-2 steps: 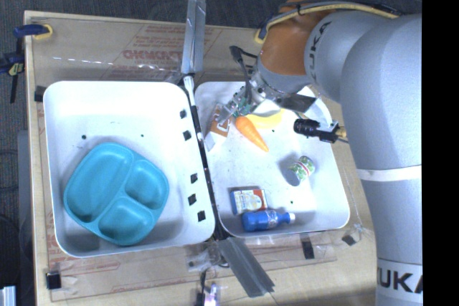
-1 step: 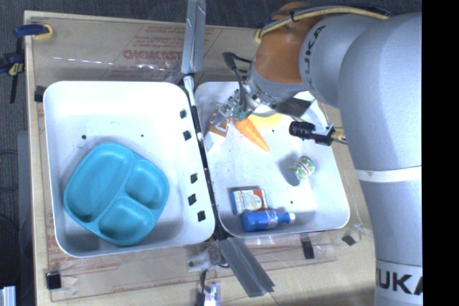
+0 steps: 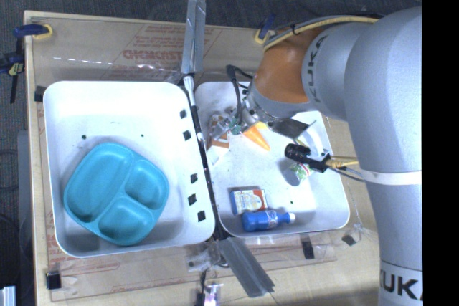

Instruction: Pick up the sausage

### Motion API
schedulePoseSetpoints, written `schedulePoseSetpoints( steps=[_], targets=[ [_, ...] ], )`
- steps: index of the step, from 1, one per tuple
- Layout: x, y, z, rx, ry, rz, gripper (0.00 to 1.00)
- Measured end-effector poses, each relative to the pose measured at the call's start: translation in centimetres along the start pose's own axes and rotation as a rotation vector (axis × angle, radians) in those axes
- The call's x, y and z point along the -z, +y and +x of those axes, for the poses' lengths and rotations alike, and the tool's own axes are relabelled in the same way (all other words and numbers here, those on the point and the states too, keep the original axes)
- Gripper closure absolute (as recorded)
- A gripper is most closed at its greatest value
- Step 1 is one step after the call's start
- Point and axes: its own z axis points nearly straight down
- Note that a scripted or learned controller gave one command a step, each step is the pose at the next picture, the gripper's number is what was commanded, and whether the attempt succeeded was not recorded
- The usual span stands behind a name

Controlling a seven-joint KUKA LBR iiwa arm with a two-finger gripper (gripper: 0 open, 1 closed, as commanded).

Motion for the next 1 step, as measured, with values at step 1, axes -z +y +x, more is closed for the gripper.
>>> schedulePoseSetpoints(
  steps=[1],
  targets=[
    [-0.54, 3.31, -4.12, 0.015, 0.022, 0.016, 0.0]
  ],
)
